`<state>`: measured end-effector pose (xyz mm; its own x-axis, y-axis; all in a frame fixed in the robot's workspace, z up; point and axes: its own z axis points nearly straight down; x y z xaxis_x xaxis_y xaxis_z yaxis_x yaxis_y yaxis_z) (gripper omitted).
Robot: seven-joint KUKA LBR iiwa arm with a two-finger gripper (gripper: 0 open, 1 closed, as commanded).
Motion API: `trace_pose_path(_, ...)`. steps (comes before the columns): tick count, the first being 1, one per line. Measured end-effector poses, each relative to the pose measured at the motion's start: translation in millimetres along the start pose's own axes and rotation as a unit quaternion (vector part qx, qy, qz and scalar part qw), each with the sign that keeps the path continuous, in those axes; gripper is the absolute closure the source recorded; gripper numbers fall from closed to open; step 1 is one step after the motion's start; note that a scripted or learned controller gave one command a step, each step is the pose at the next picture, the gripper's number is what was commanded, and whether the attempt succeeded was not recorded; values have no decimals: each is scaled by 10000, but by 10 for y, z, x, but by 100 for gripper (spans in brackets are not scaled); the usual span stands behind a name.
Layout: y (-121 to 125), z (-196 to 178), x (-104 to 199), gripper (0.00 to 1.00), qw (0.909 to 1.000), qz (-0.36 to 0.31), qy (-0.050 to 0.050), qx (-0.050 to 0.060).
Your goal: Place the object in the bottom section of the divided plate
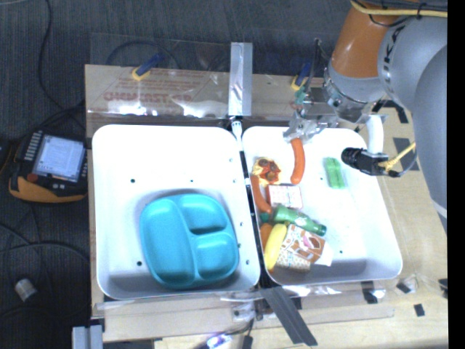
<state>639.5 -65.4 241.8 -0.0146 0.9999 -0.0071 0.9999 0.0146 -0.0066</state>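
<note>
The blue divided plate [190, 240] is seen nearest the camera, lying in the left bin [109, 144], its 3 sections bare. In the right bin [378, 231], a heap of toy food is piled against the inner wall. The gripper [299, 134] is poised over that bin's far end, and an orange sausage [296, 161] is pinched at its top and hung upright between the fingers, judged lifted for carrying leftward to the plate's bottom section. A green block [333, 173] lies just beside.

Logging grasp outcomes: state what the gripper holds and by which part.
The gripper holds the orange hot dog by its top end; the rest hangs down over the right bin.
</note>
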Motion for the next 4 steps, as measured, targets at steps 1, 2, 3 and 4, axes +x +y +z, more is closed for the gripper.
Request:
trace_pose_path(1,-271,625,839,100,9990,441,23,12)
trace_pose_path(2,-941,621,1604,100,9883,-1526,37,6)
trace_pose_path(3,-940,621,1600,0,9883,-1523,37,5)
trace_pose_path(4,-940,621,1600,0,9883,-1523,37,5)
